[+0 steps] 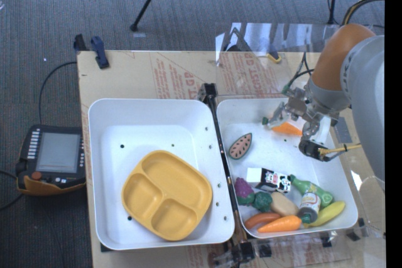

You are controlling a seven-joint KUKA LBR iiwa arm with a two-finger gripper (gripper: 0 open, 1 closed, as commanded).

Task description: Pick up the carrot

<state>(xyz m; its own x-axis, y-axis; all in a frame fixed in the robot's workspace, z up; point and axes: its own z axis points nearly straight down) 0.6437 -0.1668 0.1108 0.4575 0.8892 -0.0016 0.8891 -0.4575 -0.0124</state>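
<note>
Carrot [280,223] at bin's near edge, hand [290,116] well apart

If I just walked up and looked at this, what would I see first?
Probably the big yellow plate with three sections, lying alone in the left bin. Next, the grey arm with its orange band reaching in from the right, its gripper hanging over the far end of the right bin near an orange piece. Then the heap of toy food at that bin's near end, with the carrot in front.
</note>
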